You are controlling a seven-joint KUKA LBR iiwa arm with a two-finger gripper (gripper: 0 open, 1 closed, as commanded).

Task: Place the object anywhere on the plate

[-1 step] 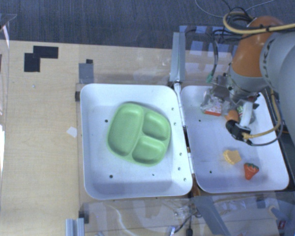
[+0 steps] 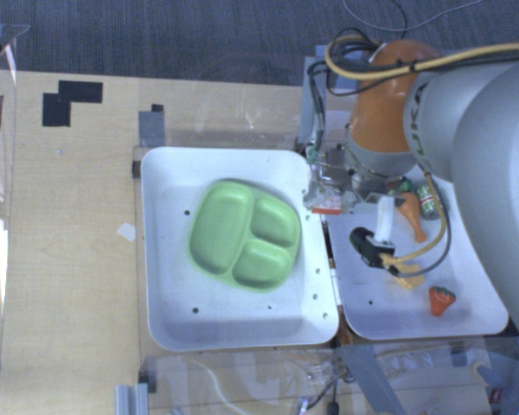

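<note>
A green plate [image 2: 245,233] with three compartments lies in the left white bin [image 2: 169,318]. My gripper [image 2: 328,199] hangs over the seam between the two bins, just past the plate's right edge. A small red-orange sliver [image 2: 326,208] shows right under the gripper; whether it is held is hidden. In the right bin [image 2: 467,318] lie an orange carrot-shaped piece [image 2: 412,220], a red strawberry [image 2: 442,300] and a small yellow piece [image 2: 406,276].
A small green-labelled bottle [image 2: 427,200] sits by the carrot piece, partly under the arm. The grey arm with its orange band [image 2: 389,102] covers the back right of the right bin. Bare wooden bench [image 2: 60,258] lies to the left of the bins.
</note>
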